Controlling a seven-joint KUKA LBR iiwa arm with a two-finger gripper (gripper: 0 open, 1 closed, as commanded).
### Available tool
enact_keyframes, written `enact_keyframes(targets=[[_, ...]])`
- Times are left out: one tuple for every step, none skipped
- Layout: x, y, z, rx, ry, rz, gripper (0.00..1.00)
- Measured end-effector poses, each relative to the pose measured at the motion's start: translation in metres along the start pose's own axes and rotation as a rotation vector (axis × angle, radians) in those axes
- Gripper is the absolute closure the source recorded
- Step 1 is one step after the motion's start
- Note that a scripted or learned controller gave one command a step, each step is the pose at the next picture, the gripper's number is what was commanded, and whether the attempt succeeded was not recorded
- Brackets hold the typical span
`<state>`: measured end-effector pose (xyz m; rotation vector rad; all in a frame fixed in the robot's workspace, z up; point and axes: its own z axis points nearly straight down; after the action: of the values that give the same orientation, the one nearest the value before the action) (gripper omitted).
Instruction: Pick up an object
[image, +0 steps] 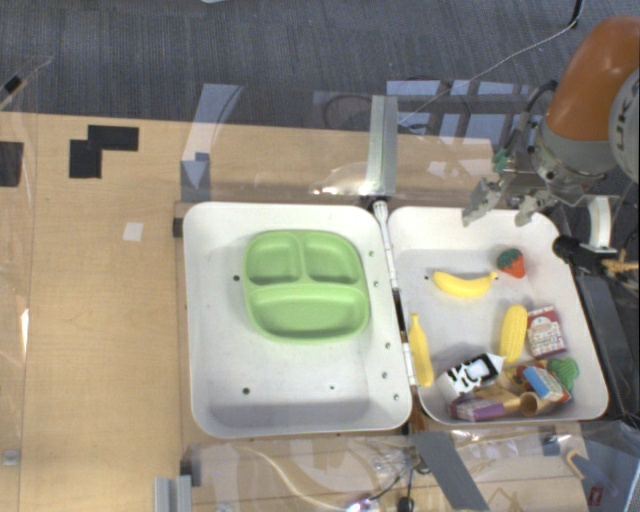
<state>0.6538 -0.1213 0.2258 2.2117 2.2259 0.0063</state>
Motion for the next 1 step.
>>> enact_keyframes(targets=[[-0.0082,-0.0429,0.1286,-0.001,0.000,-0.050,0.00]])
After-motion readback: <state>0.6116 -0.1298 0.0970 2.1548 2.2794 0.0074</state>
